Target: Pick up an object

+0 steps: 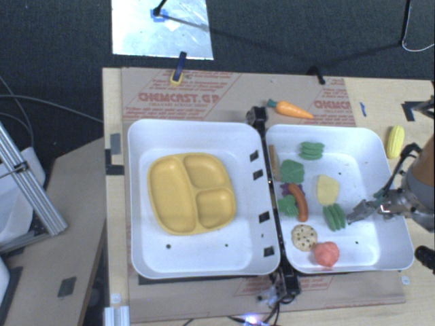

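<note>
Reaching in from the right, the arm had its gripper low over the right bin, close beside the green ridged piece but not touching it as far as could be judged. Whether the pincer was spread or pressed together could not be determined; nothing was seen between its tips. The right bin held the loose items: a green ridged piece near the far wall, a leafy green item, a yellow wedge near the middle, a red-orange sausage lying partly against another green piece, a speckled cookie and a pink lump near the front wall. The left bin held a yellow divided plate, lying flat. Outside the bins, a carrot rested on the cardboard sheet behind the right bin, and a yellow corn cob lay just past that bin's far right corner. A blue and yellow clip sat at the sheet's far edge.
</note>
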You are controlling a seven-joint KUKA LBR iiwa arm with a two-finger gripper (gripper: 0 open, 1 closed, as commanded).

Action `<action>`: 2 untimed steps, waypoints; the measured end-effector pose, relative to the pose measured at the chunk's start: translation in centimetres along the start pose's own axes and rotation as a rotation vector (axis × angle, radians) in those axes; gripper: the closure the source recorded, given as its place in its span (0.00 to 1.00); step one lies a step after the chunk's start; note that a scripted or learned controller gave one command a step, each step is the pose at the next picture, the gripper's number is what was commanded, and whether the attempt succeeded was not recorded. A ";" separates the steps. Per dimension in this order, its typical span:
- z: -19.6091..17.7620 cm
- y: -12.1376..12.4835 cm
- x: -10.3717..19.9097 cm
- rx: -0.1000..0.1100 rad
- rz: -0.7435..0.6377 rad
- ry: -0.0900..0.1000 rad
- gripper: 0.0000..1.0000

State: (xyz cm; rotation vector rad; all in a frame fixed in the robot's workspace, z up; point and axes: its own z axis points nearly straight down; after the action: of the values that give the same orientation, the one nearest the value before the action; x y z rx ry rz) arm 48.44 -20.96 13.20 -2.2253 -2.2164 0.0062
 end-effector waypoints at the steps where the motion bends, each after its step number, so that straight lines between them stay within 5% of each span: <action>1: 4.9 5.0 2.9 -0.005 -0.011 0.003 0.00; 2: 4.8 0.1 10.0 0.000 -0.011 0.007 0.00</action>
State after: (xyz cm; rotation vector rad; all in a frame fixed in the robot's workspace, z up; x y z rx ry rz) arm 48.53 -10.95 8.33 -2.2095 -2.2261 -0.0016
